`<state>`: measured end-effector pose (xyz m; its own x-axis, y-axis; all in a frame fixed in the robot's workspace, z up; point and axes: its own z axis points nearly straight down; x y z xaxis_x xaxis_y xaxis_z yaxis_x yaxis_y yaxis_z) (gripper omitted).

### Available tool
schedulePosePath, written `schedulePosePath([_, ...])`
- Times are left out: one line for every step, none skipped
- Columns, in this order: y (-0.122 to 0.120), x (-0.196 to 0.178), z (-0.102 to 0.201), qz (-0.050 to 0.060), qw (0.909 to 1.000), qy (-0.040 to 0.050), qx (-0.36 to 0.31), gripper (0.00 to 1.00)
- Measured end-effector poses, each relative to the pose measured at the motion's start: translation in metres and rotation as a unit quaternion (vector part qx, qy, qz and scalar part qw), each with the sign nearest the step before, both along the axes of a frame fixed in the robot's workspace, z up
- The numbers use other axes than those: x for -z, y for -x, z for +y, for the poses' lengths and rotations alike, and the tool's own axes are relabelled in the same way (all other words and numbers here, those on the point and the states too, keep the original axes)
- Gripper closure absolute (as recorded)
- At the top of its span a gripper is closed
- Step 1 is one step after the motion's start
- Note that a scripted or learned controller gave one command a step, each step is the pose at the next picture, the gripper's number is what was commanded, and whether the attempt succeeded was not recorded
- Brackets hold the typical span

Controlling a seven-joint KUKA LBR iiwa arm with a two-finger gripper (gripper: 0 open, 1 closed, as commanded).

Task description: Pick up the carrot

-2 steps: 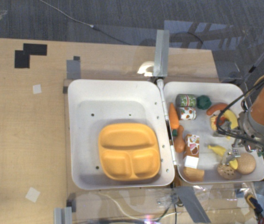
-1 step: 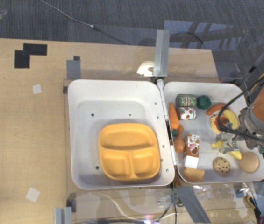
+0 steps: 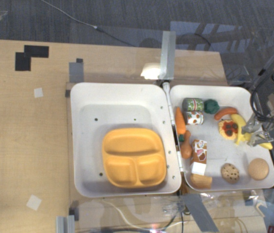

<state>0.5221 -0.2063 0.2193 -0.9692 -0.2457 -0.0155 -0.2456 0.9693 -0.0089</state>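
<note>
No label reads clearly: the green can (image 3: 193,104) and the small carton (image 3: 200,151) carry print too small to make out. The carrot (image 3: 180,122) lies in the right bin (image 3: 214,186), hard against its left wall, long axis running up and down the view. The gripper (image 3: 255,136) hovers over the banana (image 3: 241,129) at the far side, fingers spread, gripping nothing.
</note>
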Motion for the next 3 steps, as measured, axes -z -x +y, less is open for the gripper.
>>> schedulePosePath([0.019,0.061,0.001,0.006,0.9873,-0.0006,-0.159,1.00])
schedulePosePath([0.014,0.077,0.002,0.006,0.9602,0.0007,-0.279,1.00])
schedulePosePath([0.025,0.120,0.001,0.005,0.9129,0.0034,-0.408,1.00])
